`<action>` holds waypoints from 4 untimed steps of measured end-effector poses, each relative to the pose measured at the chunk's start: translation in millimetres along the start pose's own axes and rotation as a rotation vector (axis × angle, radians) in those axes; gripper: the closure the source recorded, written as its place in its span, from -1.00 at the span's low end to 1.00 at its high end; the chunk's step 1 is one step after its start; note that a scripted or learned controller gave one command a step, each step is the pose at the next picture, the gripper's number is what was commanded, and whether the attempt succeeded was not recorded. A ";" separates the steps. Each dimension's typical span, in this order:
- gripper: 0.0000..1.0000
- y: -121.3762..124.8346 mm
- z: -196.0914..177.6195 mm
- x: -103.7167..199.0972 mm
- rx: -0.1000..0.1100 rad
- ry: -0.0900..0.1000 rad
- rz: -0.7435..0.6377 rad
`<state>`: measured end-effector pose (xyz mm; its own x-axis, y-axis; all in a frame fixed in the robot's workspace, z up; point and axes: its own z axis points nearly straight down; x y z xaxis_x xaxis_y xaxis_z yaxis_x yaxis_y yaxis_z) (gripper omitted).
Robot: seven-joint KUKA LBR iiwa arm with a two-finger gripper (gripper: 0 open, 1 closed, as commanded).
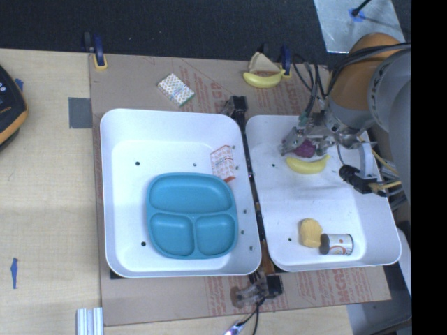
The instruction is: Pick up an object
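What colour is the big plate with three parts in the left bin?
Light blue. The divided plate shows clearly in the camera view.

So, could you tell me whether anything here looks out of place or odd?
Yes: a banana and a small patterned packet lie on the cardboard behind the bins, outside both. In the right bin, a small can lies on its side against a yellow lump.

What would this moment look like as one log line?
gripper: low in right bin | over banana | grasp unconfirmed | left bin: blue tray
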<state>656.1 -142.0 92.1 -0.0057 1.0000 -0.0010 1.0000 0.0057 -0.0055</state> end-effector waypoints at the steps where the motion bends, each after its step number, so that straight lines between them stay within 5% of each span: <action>1: -1.00 0.4 -0.3 -9.2 -0.004 -0.001 0.001; 4: -1.00 0.5 -0.3 -1.0 -0.004 0.000 0.002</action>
<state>656.5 -143.0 92.4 -0.0040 1.0000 -0.0014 1.0000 0.0040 -0.0018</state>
